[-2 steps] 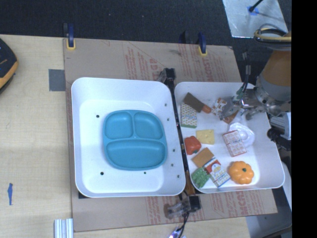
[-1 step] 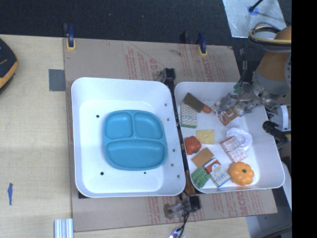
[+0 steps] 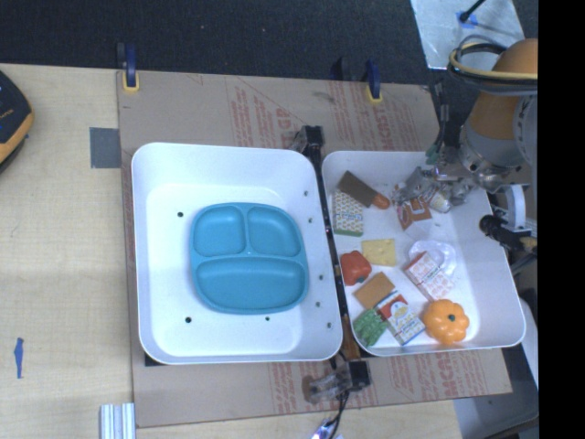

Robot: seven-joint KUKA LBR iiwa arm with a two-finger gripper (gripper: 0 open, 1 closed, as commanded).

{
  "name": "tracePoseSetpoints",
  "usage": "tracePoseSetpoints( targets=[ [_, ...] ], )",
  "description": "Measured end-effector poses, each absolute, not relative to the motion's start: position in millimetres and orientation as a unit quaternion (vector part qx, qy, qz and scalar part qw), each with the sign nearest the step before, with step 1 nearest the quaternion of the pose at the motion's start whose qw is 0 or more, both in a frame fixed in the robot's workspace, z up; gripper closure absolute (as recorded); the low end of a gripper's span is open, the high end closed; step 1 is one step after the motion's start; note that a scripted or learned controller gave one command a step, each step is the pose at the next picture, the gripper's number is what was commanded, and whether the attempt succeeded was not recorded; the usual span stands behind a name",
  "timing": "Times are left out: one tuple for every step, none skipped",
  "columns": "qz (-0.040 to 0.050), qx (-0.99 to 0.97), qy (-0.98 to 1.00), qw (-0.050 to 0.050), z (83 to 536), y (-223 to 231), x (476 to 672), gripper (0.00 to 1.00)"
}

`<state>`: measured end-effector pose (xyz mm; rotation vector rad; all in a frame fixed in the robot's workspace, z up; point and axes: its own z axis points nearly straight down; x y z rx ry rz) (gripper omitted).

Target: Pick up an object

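- As I look down on the bench (image 3: 64, 208), I count two white bins side by side: the left bin (image 3: 151, 245) and the right bin (image 3: 489, 300).
- In the left bin I see one blue divided plate (image 3: 249, 256), lying flat near the middle, with three compartments.
- In the right bin I count about a dozen small things, crowded toward its left and middle.
- One orange pumpkin (image 3: 445, 320) sits at the near right of the heap, just beside one red-and-white packet (image 3: 400, 316).
- One green block (image 3: 369, 326) and one brown tile (image 3: 374, 290) lie next to that packet.
- One red lump (image 3: 355, 266), one yellow square (image 3: 378, 251) and one pale patterned packet (image 3: 347, 214) run up the left side.
- One brown bar (image 3: 356, 188) with an orange tip lies at the far left corner.
- One clear wrapped packet (image 3: 430, 263) rests in the middle.
- One small red carton (image 3: 414, 212) sits right under the gripper (image 3: 430, 183).
- The arm (image 3: 498, 108) reaches in from the right, its gripper low over the far part of the right bin; I cannot tell how far the jaws stand apart or whether they have hold of anything.
- The bins rest on a sheet of brown cardboard (image 3: 228, 117), held by two blue clamps (image 3: 129, 66) at its far edge.
- The bench is pale wood; beyond it lies dark floor (image 3: 228, 12).
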<state>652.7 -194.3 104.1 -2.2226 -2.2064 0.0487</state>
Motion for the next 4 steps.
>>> tracePoseSetpoints(
  targets=[
    [0.004, -0.707, -0.707, 0.004, 104, -194, 657.9, 0.0],
    [0.0052, -0.707, -0.708, 0.008, 95, -186, 647.1, 0.0],
    [0.0052, -0.706, -0.708, 0.011, 105, -186, 645.7, 1.0],
    [0.0087, -0.705, -0.709, 0.005, 95, -144, 654.1, 1.0]
  ],
)
